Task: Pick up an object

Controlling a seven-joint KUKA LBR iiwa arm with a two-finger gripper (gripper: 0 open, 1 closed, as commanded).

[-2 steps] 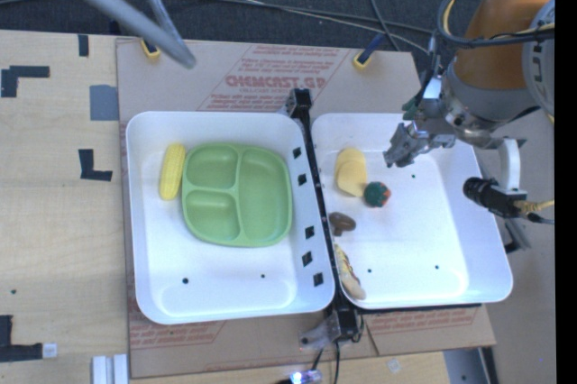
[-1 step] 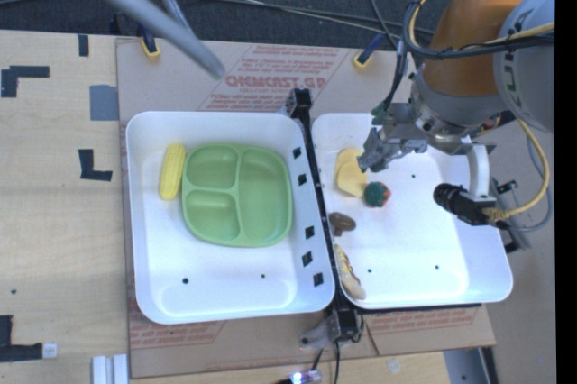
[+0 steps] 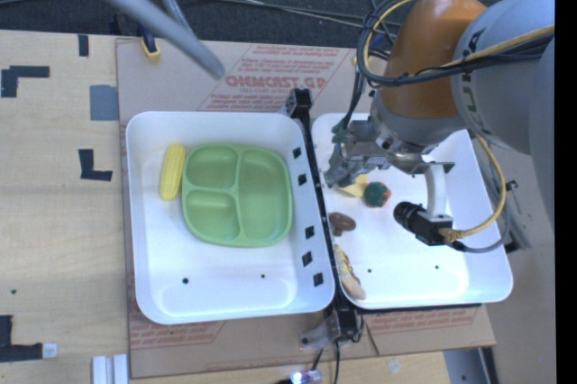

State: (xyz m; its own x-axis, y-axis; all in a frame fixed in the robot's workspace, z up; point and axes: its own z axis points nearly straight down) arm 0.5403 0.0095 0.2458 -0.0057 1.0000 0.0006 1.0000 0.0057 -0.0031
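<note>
Gripper [image 3: 347,175] low in right bin [image 3: 469,278], near left wall; finger state cannot be told. Small green-and-red toy [image 3: 376,194] just beside gripper, with yellow piece [image 3: 351,189]; brown piece [image 3: 341,222] below. Left bin [image 3: 149,274]: green divided plate [image 3: 238,195], toy corn cob [image 3: 171,172] at its left edge.

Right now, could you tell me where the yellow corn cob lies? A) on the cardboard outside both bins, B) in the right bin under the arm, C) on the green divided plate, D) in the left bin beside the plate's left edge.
D: the corn cob lies on the left bin's floor, along the green plate's left edge.
</note>
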